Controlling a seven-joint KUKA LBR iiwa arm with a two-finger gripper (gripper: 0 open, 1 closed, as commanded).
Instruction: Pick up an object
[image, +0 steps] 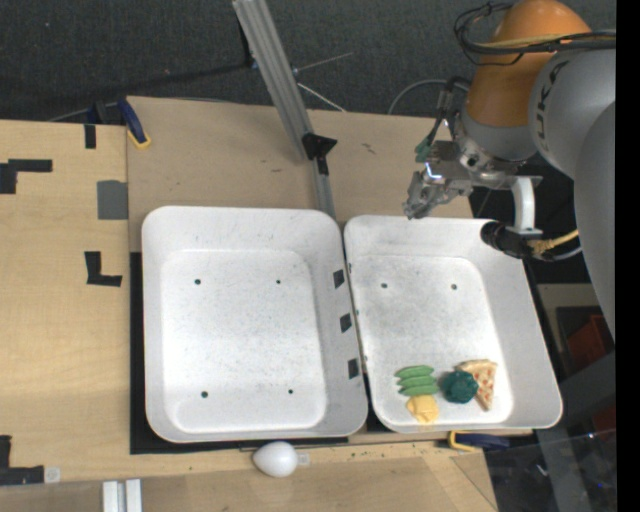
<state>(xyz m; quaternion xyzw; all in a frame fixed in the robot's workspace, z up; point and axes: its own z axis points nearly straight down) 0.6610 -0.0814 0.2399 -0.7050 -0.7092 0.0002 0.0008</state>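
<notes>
The gripper (418, 203) hangs over the right bin's (520, 300) far edge; I cannot tell its grip. Toys (445, 385) lie near.

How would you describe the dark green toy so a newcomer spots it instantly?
Start at the right bin and go to its near corner, where small toys cluster. The dark green toy sits between a light green and yellow piece and a pizza slice; it alone is round and teal-dark.

The arm (560, 90) comes in from about two o'clock, orange band up top, wrist bent downward. Its gripper (418, 205) hangs toward eleven o'clock from the wrist, fingertips close together with nothing between them.
</notes>
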